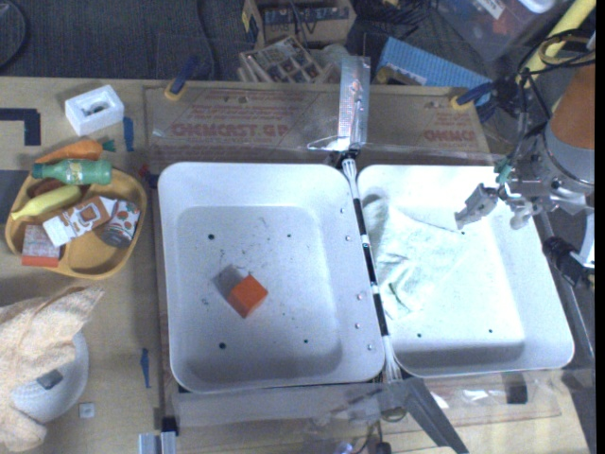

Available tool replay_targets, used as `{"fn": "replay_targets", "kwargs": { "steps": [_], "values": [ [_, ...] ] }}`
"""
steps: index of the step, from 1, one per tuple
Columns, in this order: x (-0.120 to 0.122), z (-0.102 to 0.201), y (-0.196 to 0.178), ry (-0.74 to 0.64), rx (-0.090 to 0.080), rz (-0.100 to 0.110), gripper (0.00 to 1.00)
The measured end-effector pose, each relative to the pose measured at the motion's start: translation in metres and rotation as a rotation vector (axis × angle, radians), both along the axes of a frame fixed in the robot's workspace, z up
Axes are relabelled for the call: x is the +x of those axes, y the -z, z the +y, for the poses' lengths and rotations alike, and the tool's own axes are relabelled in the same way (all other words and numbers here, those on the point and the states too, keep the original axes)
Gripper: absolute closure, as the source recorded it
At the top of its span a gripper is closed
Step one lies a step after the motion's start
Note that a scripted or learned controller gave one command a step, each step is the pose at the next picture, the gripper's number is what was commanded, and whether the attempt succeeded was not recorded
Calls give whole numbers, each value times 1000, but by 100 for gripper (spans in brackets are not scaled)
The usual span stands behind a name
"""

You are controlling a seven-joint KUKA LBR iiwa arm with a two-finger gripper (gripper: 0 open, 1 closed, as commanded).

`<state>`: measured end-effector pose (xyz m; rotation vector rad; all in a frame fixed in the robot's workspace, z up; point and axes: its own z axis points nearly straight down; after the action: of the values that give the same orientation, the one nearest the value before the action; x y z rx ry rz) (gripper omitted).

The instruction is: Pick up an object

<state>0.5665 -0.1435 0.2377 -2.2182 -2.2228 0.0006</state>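
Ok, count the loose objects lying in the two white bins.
2. An orange block lies in the left bin; a crumpled white cloth lies in the right bin. The cloth may hide something beneath.

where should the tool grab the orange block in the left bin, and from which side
Take the orange block across two opposite flat side faces, coming straight down from above. It lies flat on the left bin floor, turned diagonally to the walls, so the tool should rotate to match. Open floor surrounds it.

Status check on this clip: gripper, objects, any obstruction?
Gripper open, above right bin, holding nothing. Orange block in left bin, untouched. White cloth crumpled in right bin.
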Motion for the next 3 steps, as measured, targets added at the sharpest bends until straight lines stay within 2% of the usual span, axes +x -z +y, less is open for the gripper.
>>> {"fn": "replay_targets", "kwargs": {
  "steps": [1, 2, 3],
  "values": [
    [-56, 67, 54, 105, 0, 1, 0],
    [-41, -2, 31, 124, -2, -3, 0],
    [-70, -24, -2, 235, -3, -4, 0]
  ]
}}
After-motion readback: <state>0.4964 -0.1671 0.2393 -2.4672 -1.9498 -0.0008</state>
